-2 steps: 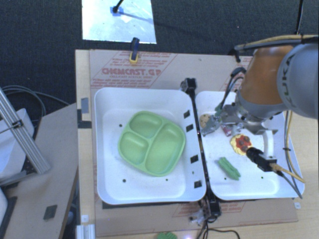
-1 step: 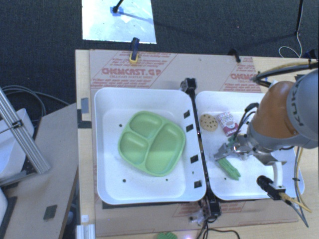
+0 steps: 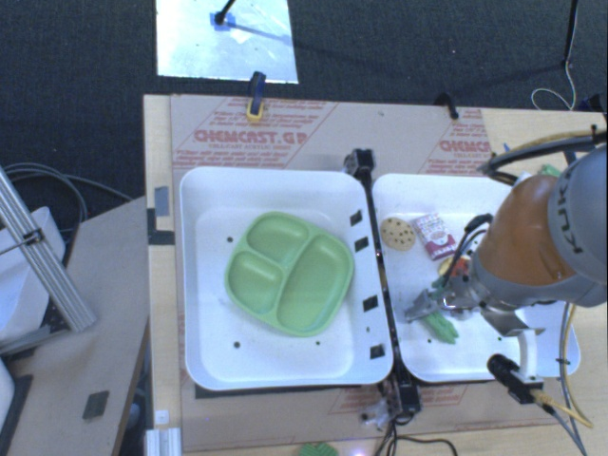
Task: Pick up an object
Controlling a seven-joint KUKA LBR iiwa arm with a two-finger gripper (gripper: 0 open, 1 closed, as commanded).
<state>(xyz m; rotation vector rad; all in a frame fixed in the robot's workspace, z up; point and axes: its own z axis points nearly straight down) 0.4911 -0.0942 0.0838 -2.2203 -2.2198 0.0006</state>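
Down at lower right of the frame, the gripper (image 3: 425,307) sits low in the right bin (image 3: 418,369), touching a green object (image 3: 441,326); whether its jaws grip I cannot tell; nothing looks lifted yet.

Robotics lab; desk (image 3: 313,126) sheeted in printed protective board, two shallow white bins (image 3: 204,207) clipped side by side, dark carpet floor (image 3: 76,65), loose cables (image 3: 66,183), aluminium frame rail (image 3: 43,264) at left
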